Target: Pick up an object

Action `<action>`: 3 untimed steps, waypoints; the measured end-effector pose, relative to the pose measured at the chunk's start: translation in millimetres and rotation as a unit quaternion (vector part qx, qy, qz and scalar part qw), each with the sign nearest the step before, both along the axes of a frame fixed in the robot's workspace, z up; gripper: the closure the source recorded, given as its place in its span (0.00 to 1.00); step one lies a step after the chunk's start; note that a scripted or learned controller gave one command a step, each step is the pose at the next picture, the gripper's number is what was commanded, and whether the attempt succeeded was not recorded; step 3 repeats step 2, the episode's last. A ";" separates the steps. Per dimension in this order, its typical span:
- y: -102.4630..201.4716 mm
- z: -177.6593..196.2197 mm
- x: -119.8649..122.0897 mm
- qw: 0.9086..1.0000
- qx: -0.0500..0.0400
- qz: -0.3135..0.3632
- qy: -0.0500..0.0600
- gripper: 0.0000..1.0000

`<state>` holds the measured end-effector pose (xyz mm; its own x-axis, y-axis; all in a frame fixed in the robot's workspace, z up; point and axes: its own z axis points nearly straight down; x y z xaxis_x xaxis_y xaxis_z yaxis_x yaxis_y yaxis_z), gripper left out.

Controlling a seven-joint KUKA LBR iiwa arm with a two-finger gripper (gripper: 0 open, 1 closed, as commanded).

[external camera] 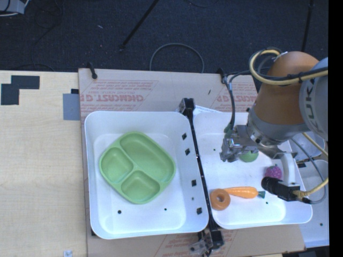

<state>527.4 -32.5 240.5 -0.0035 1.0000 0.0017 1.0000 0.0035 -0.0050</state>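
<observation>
Two white bins sit side by side on a sheet of brown cardboard (123, 92) with red print, which lies on a pale wooden bench (37, 170). A thin black bar (194, 159) runs along the seam where the bins meet.

The left bin (107, 214) carries a light green plate (136, 166) with three compartments. It lies flat, turned at an angle, toward the bin's left edge and about midway between its far and near edges.

The arm (284, 100) comes in over the far right corner of the right bin (213, 138), orange band uppermost, and bends down into that bin. The gripper (234, 153) is low over the middle of the bin floor. I cannot tell whether the claw is apart or together, because the wrist covers it from above.

A small green ball (249, 156) shows just beside the gripper on its right, partly tucked under the wrist; I cannot tell whether it is gripped or merely lying there. A small pink toy (274, 172) rests near the bin's right edge. An orange carrot (241, 192) lies flat near the near edge, running left to right, its left tip touching or just beside an orange ring (220, 198) that lies flat close to the near left corner
</observation>
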 end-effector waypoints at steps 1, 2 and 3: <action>52.1 4.7 18.1 1.000 0.000 0.001 -0.001 1.00; 103.1 4.9 38.5 1.000 0.000 0.000 -0.001 1.00; 103.1 4.9 38.5 1.000 0.000 0.000 -0.001 1.00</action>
